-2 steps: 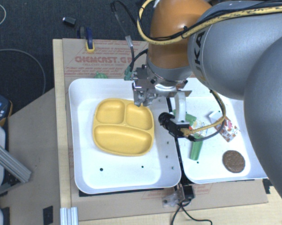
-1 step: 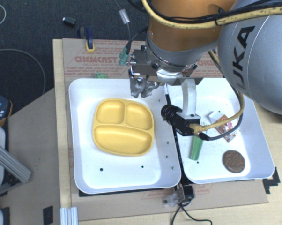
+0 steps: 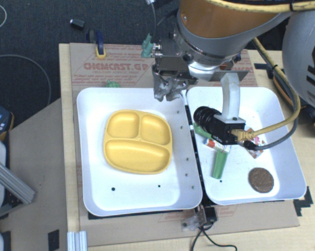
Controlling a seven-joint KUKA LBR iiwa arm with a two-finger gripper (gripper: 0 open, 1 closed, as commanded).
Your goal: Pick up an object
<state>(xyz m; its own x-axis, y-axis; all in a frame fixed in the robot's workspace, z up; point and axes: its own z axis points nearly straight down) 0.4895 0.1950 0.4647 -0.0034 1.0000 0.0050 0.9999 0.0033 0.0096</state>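
Camera view: my gripper (image 3: 167, 91) hangs over the left bin's (image 3: 89, 140) back edge, finger opening unclear, nothing visibly held, yellow plate (image 3: 138, 141) lying below in that bin, so the pick isn't done.

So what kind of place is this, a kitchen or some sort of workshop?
Most likely a robotics lab or test bench, not a kitchen. A big robot arm hangs over two white bins on a board, loose cables trail about, and the yellow divided plate and green marker look like practice objects.
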